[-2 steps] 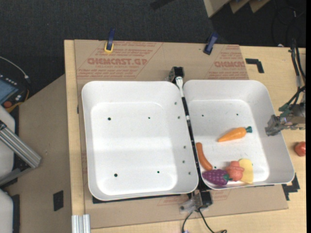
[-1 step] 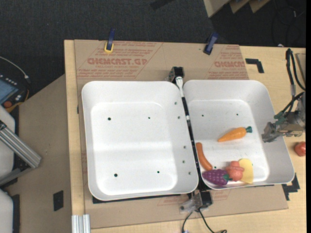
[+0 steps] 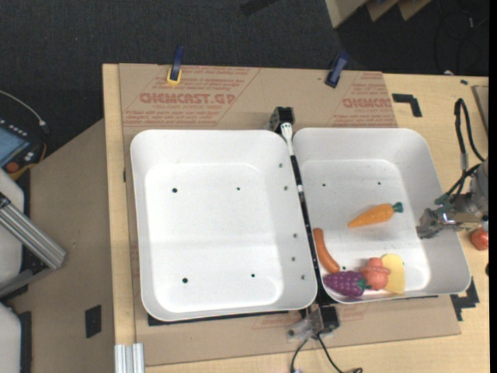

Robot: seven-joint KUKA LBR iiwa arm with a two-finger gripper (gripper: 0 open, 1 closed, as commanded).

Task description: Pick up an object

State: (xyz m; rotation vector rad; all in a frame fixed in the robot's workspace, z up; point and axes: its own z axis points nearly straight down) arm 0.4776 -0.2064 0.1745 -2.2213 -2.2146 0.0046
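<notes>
White plastic lies bare across my left bin [image 3: 210, 224]. In the right bin [image 3: 365, 158] the orange carrot [image 3: 373, 214] lies apart in open floor, while the sausage [image 3: 325, 251], grapes [image 3: 345, 284] and a pink-and-yellow piece [image 3: 386, 273] crowd the near wall. My gripper [image 3: 436, 220] sits at the right rim, partly cut off; its grip I cannot tell.
</notes>
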